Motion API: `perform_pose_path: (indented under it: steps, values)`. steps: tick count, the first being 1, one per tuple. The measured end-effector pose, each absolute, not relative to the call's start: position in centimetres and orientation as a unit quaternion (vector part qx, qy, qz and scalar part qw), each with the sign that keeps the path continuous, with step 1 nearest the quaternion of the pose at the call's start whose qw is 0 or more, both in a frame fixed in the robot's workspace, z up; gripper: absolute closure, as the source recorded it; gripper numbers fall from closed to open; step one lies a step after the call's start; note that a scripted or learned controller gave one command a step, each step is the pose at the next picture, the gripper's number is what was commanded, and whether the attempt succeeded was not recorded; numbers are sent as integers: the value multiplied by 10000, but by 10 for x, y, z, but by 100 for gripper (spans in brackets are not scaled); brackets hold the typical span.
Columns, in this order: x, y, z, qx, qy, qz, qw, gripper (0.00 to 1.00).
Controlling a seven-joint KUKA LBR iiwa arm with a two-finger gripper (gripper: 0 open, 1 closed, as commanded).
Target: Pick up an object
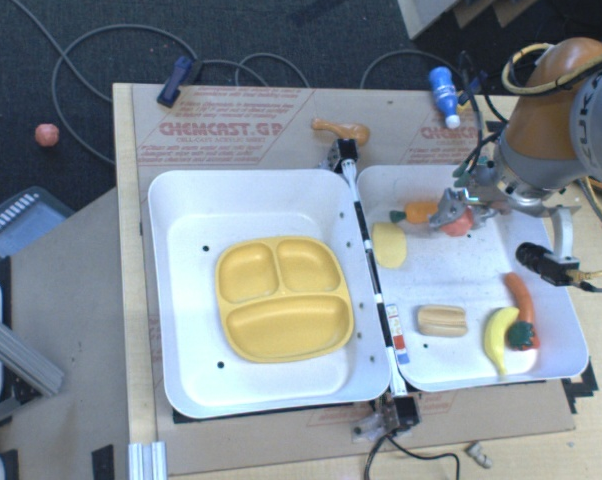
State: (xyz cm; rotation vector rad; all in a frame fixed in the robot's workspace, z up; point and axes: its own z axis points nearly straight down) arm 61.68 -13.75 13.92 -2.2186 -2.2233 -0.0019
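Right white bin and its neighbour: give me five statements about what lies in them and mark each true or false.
1. The yellow three-compartment plastic tray lies in the left white bin. True.
2. The curved yellow toy banana lies in the left bin. False: it lies in the right white bin, near its front right corner.
3. The tan toy bread roll lies left of the banana. True.
4. The gripper hangs over the yellow tray. False: it is over the right bin, near a small red object.
5. The pale yellow rounded toy lies near the right bin's left wall. True.
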Motion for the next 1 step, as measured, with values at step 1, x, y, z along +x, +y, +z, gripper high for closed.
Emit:
perform_pose_path:
  steps: [1]
  values:
    - [664, -66, 185, -7066, -7076, -10, -6, 100]
